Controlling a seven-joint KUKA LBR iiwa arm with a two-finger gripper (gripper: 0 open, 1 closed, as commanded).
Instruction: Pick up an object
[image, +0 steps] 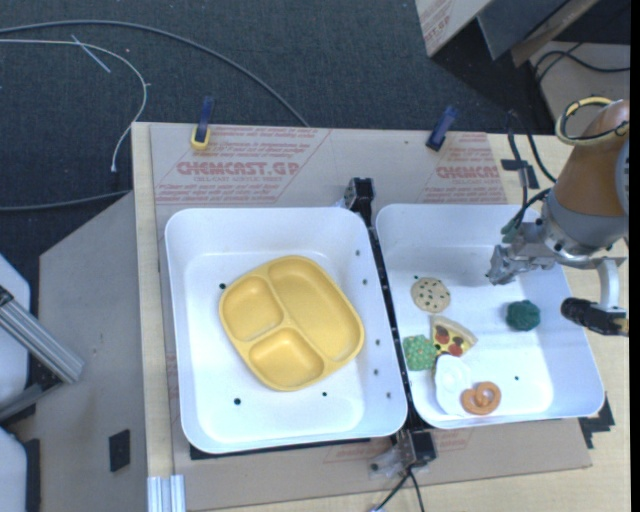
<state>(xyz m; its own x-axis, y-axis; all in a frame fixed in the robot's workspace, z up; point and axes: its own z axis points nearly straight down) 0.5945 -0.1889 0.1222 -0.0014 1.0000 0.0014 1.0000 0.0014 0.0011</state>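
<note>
Two white bins side by side on the bench. Left bin holds a yellow divided tray, three compartments, roughly centred and turned at an angle to the bin walls. Right bin holds the small stuff: cookie with dark chips at about 9 o'clock from bin centre, pizza slice just below it toward 7 o'clock, green leafy piece touching or just beside the pizza slice on its 8 o'clock side, hard against the bin's left wall. White flat piece sits at 6 o'clock from the pizza slice, and an orange ring, looks like a donut, lies at its 4 o'clock edge, overlapping it. Dark green lump, broccoli-like, sits alone right of bin centre, apart from the rest. Arm comes in from 3 o'clock, with the gripper over the upper part of the right bin, at about 11 o'clock from the broccoli-like lump and 2 o'clock from the cookie, near both but touching neither. Nothing visible between the gripper's tips; whether it's spread or pressed together, can't tell at this resolution. Blue clamps pin the back edge of the bench board.
</note>
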